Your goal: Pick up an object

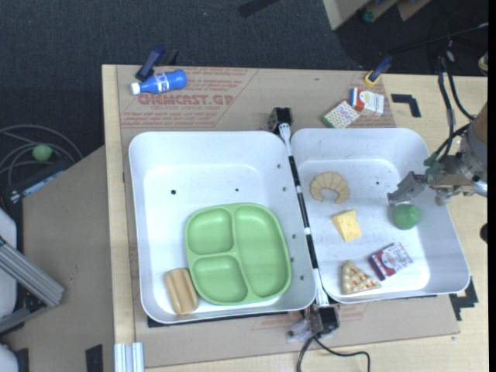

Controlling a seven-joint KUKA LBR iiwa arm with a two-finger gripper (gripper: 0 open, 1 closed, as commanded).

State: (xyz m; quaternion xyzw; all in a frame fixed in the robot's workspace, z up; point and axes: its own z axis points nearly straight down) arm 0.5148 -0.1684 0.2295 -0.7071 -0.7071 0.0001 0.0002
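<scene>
White bins first: left bin [147,177] has a green divided tray [235,253] with a tan bread-like block [180,290] beside it. Right bin [364,142] has a croissant [330,185], yellow cheese wedge [347,225], pizza slice [358,278], red-and-white packet [390,259], and a green ball [405,215] near its right wall. My gripper [422,186] sits just above that ball; whether its fingers are spread or closed I cannot tell, and I see nothing held. I judge the ball the likeliest target, not grasped yet. To do it well I'd centre over the ball, come straight down, and close low around its middle, since it looks round and may roll toward the wall.
</scene>
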